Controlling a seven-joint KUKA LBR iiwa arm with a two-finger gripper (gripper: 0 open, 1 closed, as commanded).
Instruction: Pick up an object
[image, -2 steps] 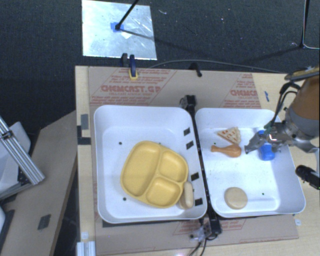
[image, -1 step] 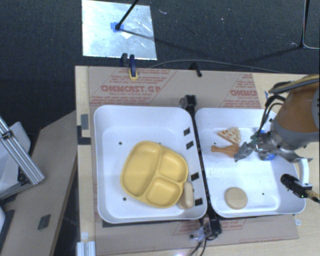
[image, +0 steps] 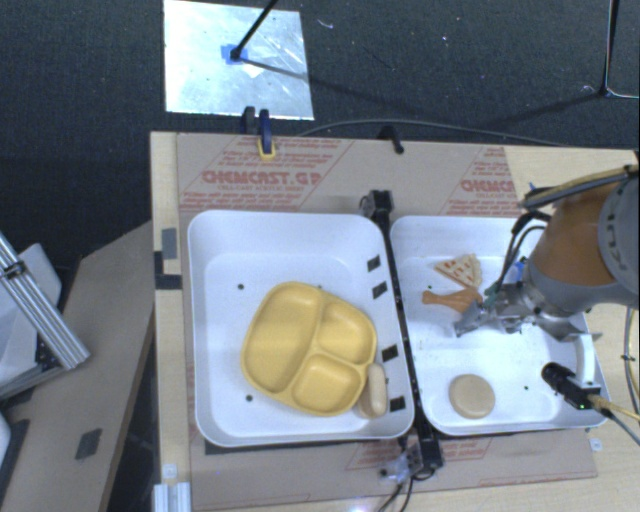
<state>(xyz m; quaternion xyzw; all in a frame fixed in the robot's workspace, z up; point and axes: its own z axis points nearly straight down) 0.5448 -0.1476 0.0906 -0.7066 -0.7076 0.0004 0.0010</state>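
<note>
The hand (image: 474, 322) is low by the brown toy (image: 450, 297) (open or shut, I cannot tell). Next: grab it.

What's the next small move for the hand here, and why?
Probably a short drop onto the brown stick-like piece. The hand sits low in the right bin, right beside that piece's end, with nothing visibly between it. The waffle-patterned wedge lies just behind and the round tan disc is nearer the front wall, so the stick is the closest target.
</note>
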